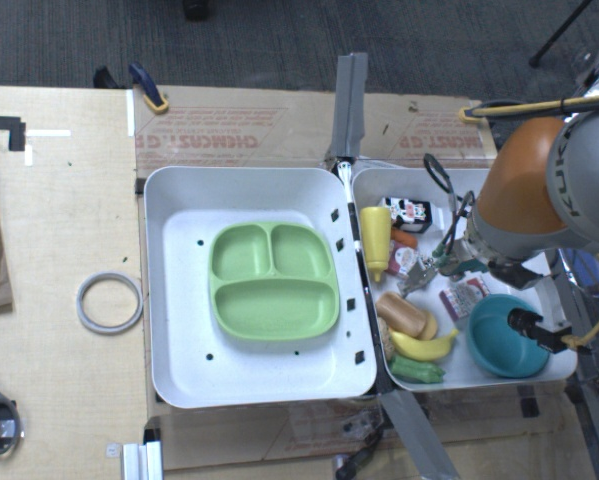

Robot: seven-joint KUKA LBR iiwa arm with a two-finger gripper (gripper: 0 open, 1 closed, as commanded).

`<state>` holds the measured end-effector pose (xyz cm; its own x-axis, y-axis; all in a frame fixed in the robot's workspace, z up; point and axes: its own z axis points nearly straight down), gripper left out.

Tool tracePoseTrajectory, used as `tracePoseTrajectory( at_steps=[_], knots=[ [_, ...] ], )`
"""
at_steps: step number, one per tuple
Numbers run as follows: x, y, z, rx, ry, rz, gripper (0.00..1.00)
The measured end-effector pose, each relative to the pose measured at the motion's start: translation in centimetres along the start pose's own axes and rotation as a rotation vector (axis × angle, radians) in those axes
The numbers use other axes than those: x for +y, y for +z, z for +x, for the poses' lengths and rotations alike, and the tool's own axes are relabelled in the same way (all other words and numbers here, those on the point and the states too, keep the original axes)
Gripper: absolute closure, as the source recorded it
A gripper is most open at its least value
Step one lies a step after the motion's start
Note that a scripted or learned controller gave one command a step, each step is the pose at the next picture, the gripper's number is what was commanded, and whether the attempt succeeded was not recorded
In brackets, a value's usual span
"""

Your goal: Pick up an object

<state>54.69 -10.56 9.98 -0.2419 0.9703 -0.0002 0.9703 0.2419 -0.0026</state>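
The arm [539, 183] leans in from the right over the right bin [476, 376], and its tool [431, 268] sits low among the clutter there, near the middle of the bin. The fingers are too small and too tangled with the wrappers under them to read, so I cannot tell whether the tool is spread or closed, or whether it has anything.

Everything worth picking is packed into that one bin. A yellow bottle [375, 240] lies along the left wall, with a small black-and-white carton [408, 211] just beyond it. A tan roll [403, 314] sits below, touching a banana [425, 346], and something green [417, 370] lies at the near edge. A teal bowl [506, 336] fills the right corner. The left bin [169, 298] holds a green divided plate [274, 281].

The trouble I'd expect comes from the crowding. The tool is over thin, crinkly packets [466, 296], which look likely to slip or fold rather than be gripped, so it could well close on nothing. With things pressed this close, one finger may land on top of a neighbour instead of beside the target, shoving the roll or the bottle aside. If two come up together, the looser one would probably drop. The bulky wrist also hangs near the bowl and could knock it.
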Motion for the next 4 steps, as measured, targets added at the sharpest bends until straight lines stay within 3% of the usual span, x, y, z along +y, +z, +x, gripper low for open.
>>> tracePoseTrajectory(
  at_steps=[1, 2, 3, 4],
  knots=[
    [8.8, 1.0, -3.1, 0.001, 0.021, 0.008, 0.00],
    [7.6, -9.2, 0.1, -0.002, -0.205, -0.003, 0.00],
    [9.1, -2.1, -2.6, -0.011, -0.310, -0.019, 0.00],
    [6.8, -1.1, -1.6, -0.025, -0.237, -0.041, 0.00]
  ],
)
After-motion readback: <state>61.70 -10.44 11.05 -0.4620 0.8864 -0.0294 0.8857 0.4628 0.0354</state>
